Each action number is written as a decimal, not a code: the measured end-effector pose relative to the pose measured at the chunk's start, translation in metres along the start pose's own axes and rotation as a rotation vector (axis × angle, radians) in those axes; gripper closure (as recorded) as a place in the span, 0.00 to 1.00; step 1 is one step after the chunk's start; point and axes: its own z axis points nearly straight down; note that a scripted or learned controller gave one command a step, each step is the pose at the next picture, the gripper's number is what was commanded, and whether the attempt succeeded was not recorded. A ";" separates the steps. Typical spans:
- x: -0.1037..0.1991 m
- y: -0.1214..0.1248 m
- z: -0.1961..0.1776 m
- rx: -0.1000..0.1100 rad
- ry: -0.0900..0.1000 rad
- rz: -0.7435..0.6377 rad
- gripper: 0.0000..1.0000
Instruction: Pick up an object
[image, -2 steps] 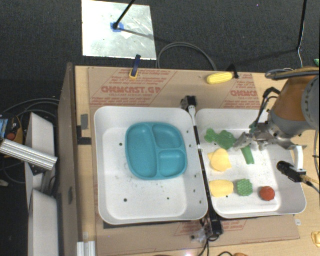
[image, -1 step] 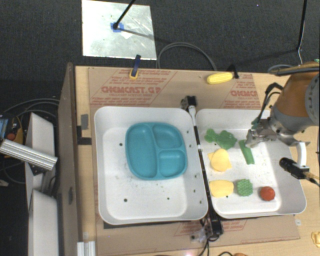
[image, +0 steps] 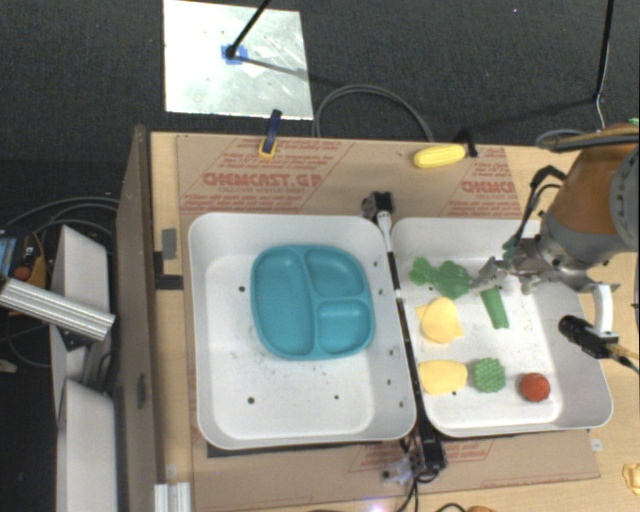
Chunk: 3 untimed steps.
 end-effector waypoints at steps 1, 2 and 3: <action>-0.018 -0.004 0.035 0.003 0.000 0.003 0.00; -0.017 -0.002 0.022 -0.001 -0.001 0.001 1.00; 0.034 -0.001 0.032 -0.001 0.000 -0.003 1.00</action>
